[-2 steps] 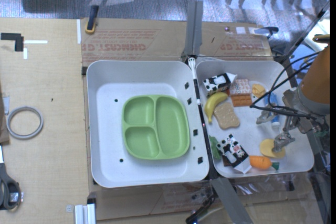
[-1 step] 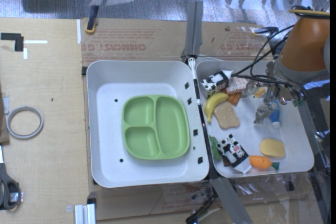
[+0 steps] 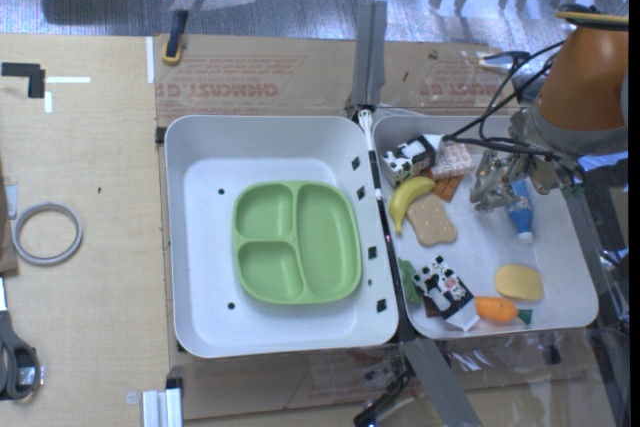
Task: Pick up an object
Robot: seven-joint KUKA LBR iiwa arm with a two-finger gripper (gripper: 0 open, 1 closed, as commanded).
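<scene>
My gripper [image 3: 497, 192] hangs over the back of the right bin [image 3: 575, 245], below the orange band of the arm [image 3: 590, 80]. A blue and white tube [image 3: 521, 216] lies just to its right, touching or nearly touching it. To its left sit a pink-white block [image 3: 453, 158], a black-and-white cow toy [image 3: 410, 156], a banana [image 3: 408, 199] and a slice of toast [image 3: 432, 221]. Nearer the front lie a yellow lemon-like piece [image 3: 519, 282], a carrot [image 3: 497, 310] and a cow-patterned carton [image 3: 443, 290].
The left bin [image 3: 190, 245] holds a green divided plate [image 3: 297, 241]. A roll of tape [image 3: 44, 233] lies on the bench at the left. Cables [image 3: 500, 115] trail from the arm over the right bin's back edge.
</scene>
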